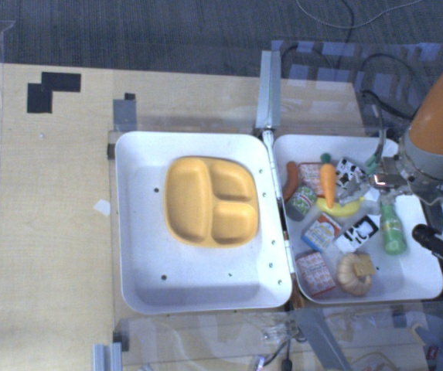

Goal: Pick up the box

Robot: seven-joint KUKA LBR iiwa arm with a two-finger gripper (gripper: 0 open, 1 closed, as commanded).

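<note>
Fingers [379, 178] of the arm sit low over the back right part of the right bin [430, 288], under the grey wrist and its orange band [440, 122]. From this angle I cannot tell whether they are spread or pressed together, and nothing can be seen between them. Just beside them on the left lies a small black-and-white patched toy [349, 175], and just in front of them stands a green bottle [392, 229], tilted a little.

The box [321, 232], a small blue and white carton with a red patch, lies flat in the middle of the same bin. It is in front of the fingers and to their left, clearly apart from them. A yellow banana [343, 205] lies between the two. Touching the box on its right is a black and white card [358, 233]. In front of it lie a red packet [315, 272] and a tan bulb [356, 273].

Further left in that bin are an orange carrot [328, 182], a pink packet [311, 176], a green can [302, 202] and a brown sausage [291, 180] near the wall.

Across the divider, the left bin [140, 284] holds a yellow divided tray [209, 199]. Both bins rest on the pale wooden desk [51, 222], which bears black tape marks [51, 90] at its far left.
</note>
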